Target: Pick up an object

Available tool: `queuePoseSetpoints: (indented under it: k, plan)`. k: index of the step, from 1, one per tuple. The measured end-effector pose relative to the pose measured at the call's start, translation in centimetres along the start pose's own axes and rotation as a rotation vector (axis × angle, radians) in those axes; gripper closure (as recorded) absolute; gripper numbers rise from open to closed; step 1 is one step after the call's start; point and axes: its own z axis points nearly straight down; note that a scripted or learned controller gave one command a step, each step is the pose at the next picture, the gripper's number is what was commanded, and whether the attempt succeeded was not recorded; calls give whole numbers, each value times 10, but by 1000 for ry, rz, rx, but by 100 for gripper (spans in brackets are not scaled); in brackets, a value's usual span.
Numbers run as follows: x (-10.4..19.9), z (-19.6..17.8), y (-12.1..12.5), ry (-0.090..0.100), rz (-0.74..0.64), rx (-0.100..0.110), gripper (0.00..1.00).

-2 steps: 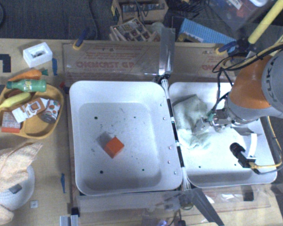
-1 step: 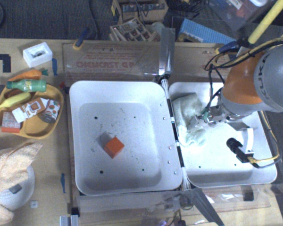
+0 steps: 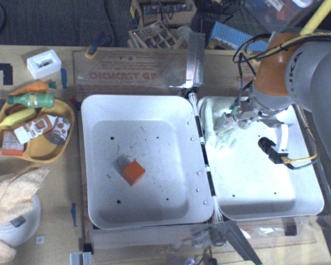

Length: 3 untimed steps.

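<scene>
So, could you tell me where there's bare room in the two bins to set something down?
Left bin: bare all around the orange block. Right bin: its near half is bare; its far left is crowded by the white cloth and gripper.

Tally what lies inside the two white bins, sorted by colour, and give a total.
Orange: 1, the orange block in the left bin
White or pale: 1, a crumpled pale cloth-like item in the right bin, under the gripper
Total: 2
</scene>
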Motion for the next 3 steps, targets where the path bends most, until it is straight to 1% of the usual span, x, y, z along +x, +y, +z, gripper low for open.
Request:
queuePoseSetpoints:
  k: [1, 2, 3]
  plan:
    - [0, -12, 2, 1, -1, -4, 100]
    - [-49, -1, -11, -1, -38, -3, 100]
    - [-50, 0, -12, -2, -38, -2, 0]
